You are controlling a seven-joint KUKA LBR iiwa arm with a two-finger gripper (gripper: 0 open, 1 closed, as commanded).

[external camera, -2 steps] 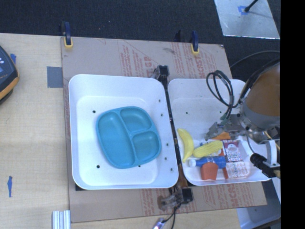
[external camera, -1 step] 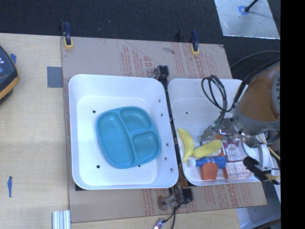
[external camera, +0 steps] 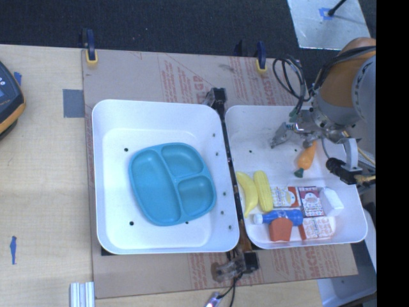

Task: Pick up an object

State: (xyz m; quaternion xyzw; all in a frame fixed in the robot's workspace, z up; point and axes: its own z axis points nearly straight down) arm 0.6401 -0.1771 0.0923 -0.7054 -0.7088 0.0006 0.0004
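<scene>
Gripper (external camera: 289, 133) sits over the right bin's (external camera: 255, 121) far end, fingers spread, gripping nothing. Orange carrot (external camera: 306, 157) lies just beside it, toward the bin's right wall, not between the fingers.

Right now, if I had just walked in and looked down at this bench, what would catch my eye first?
Probably the blue divided tray, lying alone in the left white bin. Next, the bright cluster along the near side of the right white bin: two yellow pieces like a banana and corn, plus small red and white packets. Above them, the grey arm's gripper hangs by an orange carrot-like piece.
</scene>
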